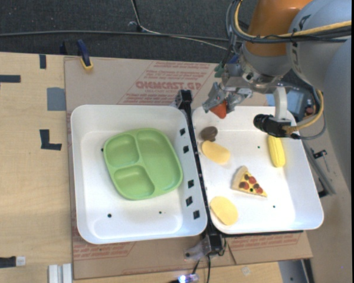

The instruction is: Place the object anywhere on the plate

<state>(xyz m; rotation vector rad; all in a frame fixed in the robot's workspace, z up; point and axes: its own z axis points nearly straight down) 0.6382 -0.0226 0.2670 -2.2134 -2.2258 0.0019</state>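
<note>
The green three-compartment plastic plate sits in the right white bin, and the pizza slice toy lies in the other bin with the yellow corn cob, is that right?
Not quite. The camera view shows the green three-compartment plastic plate in the left white bin, not the right one. The rest holds: the pizza slice toy lies in the other bin, the right white bin, with the yellow corn cob.

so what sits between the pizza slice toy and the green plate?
Camera view: only bare white bin floor and the black divider clips separate pizza slice toy from green divided plate.
</note>
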